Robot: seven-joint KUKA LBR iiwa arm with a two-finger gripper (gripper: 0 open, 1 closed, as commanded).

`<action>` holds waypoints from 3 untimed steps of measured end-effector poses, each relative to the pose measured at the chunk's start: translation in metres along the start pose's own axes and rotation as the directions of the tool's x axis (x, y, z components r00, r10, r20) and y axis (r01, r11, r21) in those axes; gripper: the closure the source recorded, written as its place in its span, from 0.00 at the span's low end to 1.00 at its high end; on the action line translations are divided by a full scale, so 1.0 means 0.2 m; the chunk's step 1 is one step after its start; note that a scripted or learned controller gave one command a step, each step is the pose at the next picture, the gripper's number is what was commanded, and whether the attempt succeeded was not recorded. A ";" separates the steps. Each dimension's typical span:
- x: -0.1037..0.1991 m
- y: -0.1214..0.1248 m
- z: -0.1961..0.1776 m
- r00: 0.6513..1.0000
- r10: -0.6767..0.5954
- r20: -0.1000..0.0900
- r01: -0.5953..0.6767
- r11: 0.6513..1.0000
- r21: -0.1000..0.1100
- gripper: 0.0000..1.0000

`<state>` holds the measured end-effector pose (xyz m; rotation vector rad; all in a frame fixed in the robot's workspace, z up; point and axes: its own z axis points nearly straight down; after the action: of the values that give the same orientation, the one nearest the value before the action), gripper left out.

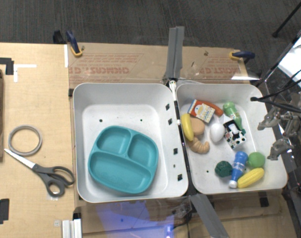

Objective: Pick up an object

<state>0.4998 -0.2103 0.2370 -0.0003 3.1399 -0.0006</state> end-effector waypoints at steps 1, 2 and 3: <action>-0.06 -0.07 0.61 0.996 0.080 0.027 -0.080 0.997 0.008 0.00; -0.55 0.05 0.71 0.985 0.175 0.005 -0.175 0.985 0.001 0.00; -0.52 0.34 0.72 0.964 0.267 0.002 -0.267 0.964 0.000 0.00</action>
<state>0.6032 -0.1432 0.0929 0.4232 3.1095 -0.0007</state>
